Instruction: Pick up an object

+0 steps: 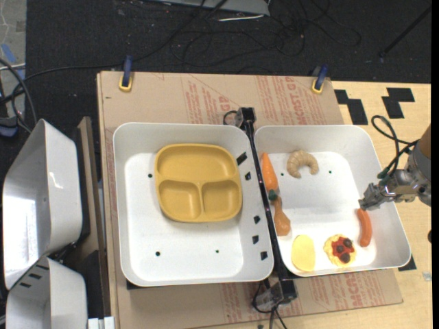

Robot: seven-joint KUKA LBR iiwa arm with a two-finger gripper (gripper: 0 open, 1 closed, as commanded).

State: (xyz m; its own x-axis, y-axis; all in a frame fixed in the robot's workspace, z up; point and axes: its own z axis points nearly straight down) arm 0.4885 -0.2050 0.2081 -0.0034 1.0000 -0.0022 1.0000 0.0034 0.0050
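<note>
While two white bins sit side by side on a brown cardboard sheet point(206, 94), the left bin point(137, 252) has a yellow plate point(199, 182) in it. The plate has three parts and lies flat, a bit toward the far side of that bin. Past the wall between the bins is the right bin point(350, 139), and it has toy food in it. An orange carrot point(269, 173) lies along the left wall of this bin, pointing from far to near. Just near of the carrot is a small orange piece point(281, 221), also close to that wall. A tan croissant point(302, 162) lies toward the far side, curved like a moon, apart from the other food. At the near side lies a pale yellow oval piece point(304, 252), flat on the bin floor. Right beside it is a little round tart point(341, 249) with red and dark bits on top. To the right of the tart lies a red sausage point(365, 227), close to the right wall and pointing from far to near. The gripper point(372, 196) comes in over the right wall of the right bin, just far of the sausage's tip. It is too small and dark to tell how the gripper is set, and nothing can be seen held in it. Behind it, at the right edge, is the grey arm point(415, 180).
</note>
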